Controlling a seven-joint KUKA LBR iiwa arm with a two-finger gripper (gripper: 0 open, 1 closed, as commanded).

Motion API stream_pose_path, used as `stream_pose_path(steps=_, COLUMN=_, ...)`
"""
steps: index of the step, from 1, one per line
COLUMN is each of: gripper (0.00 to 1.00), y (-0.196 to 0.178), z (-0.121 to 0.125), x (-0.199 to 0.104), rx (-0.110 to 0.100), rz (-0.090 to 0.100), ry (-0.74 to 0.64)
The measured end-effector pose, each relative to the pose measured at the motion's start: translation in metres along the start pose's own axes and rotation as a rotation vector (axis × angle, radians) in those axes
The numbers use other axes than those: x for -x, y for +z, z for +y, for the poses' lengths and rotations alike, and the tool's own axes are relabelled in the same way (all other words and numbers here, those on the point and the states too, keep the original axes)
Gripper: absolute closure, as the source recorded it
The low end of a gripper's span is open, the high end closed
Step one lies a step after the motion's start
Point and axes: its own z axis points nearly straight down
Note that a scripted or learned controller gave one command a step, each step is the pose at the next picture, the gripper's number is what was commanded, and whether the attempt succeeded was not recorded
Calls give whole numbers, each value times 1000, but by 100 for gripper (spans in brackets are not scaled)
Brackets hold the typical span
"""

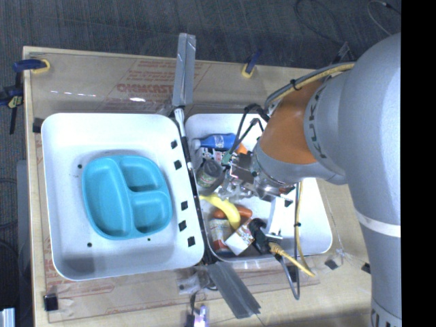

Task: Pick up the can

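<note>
The arm's tool (235, 172) hangs beside the can (208, 172) in the right bin (315, 234). Its opening cannot be told. Next, seemingly: centre and close.

End effector (228, 169) fingers and much of right bin (317, 234) behind arm (320, 131).

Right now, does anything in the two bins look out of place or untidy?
Nothing looks spilled or broken. The right bin is crowded: a banana, a can and other small items lie heaped together against its left wall, under the gripper. The blue tray lies flat in the left bin.
</note>
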Motion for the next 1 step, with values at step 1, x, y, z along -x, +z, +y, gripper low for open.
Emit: stream_pose_path(steps=1, gripper=100, y=-82, z=-10, x=-5, rx=1, rz=1, ry=473)
